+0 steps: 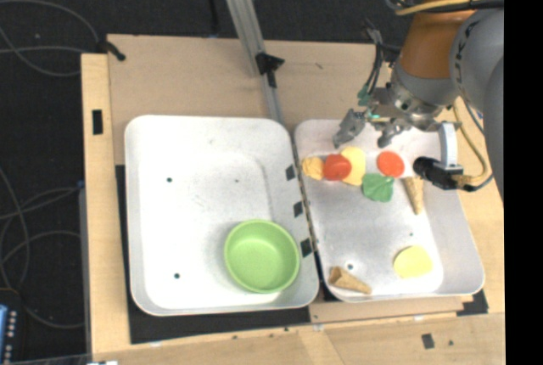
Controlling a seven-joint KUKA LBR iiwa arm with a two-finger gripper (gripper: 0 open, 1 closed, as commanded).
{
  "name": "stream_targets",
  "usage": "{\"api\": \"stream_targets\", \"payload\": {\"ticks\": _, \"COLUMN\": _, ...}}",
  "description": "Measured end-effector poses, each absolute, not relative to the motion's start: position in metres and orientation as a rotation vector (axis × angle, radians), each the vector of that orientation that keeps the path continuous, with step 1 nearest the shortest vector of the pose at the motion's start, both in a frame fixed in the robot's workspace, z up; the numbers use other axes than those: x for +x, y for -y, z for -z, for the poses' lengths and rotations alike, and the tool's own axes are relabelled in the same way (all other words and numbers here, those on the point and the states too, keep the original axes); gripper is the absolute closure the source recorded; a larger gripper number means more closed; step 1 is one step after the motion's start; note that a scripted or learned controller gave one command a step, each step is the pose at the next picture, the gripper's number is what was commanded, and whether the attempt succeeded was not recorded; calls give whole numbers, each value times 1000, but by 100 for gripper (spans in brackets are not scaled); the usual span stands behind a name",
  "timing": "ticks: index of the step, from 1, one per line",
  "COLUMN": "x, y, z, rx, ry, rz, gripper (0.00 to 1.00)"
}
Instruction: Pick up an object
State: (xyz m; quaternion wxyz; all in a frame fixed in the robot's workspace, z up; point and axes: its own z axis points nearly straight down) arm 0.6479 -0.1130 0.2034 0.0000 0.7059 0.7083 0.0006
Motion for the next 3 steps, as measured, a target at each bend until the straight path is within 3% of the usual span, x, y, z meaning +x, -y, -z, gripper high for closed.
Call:
{"api": "stream_targets", "payload": {"ticks": 1, "x": 648, "y": 113, "z": -203, "rx": 2217, "ry": -2225, "rz": -1, "gripper": 0}}
{"api": "stream_targets", "payload": {"ticks": 2, "x": 648, "y": 106, "z": -145, "rx": 2219, "ry": -2225, "rz": 8, "gripper": 0}}
{"api": "stream_targets", "payload": {"ticks": 3, "x": 649, "y": 109, "z": -103, "rx": 2219, "ry": -2217, "rz": -1, "gripper": 0}}
